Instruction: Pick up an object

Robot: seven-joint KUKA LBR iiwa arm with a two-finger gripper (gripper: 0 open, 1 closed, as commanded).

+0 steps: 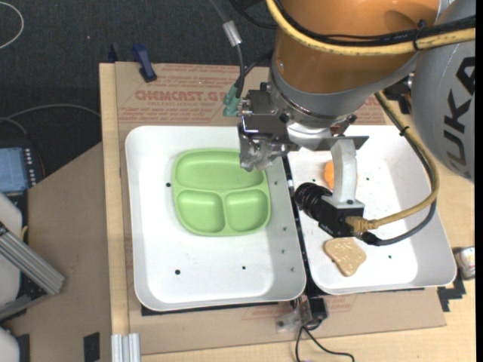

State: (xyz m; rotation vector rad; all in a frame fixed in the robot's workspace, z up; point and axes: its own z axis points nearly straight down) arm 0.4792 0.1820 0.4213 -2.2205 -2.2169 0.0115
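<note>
The bench [121, 202] carried two white bins. My end effector [255, 155] hung at the green plate's [219, 194] upper right rim; its state I cannot tell. Nothing lifted yet.

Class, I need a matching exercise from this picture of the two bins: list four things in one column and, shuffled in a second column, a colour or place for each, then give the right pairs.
Things
1. divided plate
2. cracker
3. band on the arm
4. clip

Descriptions
A. blue, on the cardboard's top left edge
B. light green, in the left bin
C. orange, above the wrist
D. tan, near the front of the right bin

Pairs: 1-B, 2-D, 3-C, 4-A
</note>
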